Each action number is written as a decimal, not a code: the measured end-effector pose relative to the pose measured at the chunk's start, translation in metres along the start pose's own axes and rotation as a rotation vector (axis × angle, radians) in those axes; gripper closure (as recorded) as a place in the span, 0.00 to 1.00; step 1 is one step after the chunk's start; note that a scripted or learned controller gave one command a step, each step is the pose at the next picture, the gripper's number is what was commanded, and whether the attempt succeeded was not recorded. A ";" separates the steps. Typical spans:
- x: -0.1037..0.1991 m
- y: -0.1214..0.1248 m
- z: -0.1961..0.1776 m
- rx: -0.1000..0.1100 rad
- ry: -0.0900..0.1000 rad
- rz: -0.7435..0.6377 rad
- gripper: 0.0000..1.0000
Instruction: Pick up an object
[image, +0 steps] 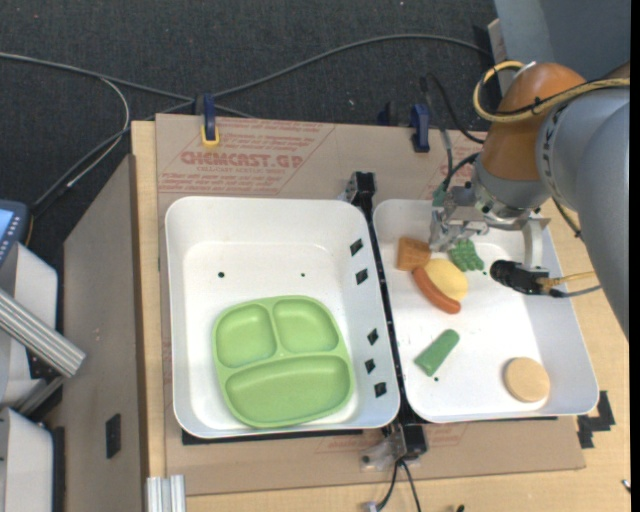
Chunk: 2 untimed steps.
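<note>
Red lettering "CHEMCAST.GP" is printed on the cardboard sheet (250, 160).

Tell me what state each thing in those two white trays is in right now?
Green divided plate: flat, upright, left bin.
Green block: lying loose, right bin.
Tan round disc: flat, loose.
Yellow piece: resting on the sausage-like piece.
Gripper: low over the green leafy piece.

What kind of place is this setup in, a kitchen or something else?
Probably a robotics lab bench, not a kitchen. A grey arm with an orange band reaches over two shallow white plastic bins clamped to a cardboard-covered bench, holding toy food and a green divided plastic plate, with loose cables behind.
</note>
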<state>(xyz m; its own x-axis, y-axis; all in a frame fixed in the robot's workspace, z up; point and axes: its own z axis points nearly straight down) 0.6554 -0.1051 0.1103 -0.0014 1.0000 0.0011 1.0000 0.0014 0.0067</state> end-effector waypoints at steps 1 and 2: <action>-0.005 0.009 -0.049 0.003 -0.001 0.000 1.00; -0.007 0.011 -0.092 0.002 -0.001 0.000 1.00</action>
